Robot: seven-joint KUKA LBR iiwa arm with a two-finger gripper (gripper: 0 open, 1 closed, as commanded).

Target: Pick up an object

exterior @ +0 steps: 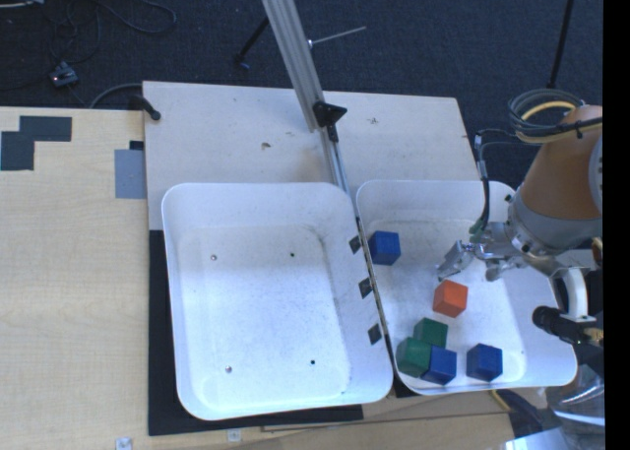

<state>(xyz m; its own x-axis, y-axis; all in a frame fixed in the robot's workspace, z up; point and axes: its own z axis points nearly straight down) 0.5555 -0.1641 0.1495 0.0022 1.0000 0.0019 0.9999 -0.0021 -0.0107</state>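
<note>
Presently the gripper (pixel 461 259) hangs over the right bin (pixel 413 200), grasp state indiscernible, just above the orange cube (pixel 451 297); an off-centre descent risks knocking it aside.

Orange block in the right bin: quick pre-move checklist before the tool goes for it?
1. Orange block in view, uncovered: ok.
2. Space around it, nearest green block apart: ok.
3. Tool over the right bin: ok.
4. Tool centred above the orange block: not ok, it sits up and slightly right in the view.
5. Tool opening: cannot tell.
6. Tool carrying nothing: cannot tell.
</note>
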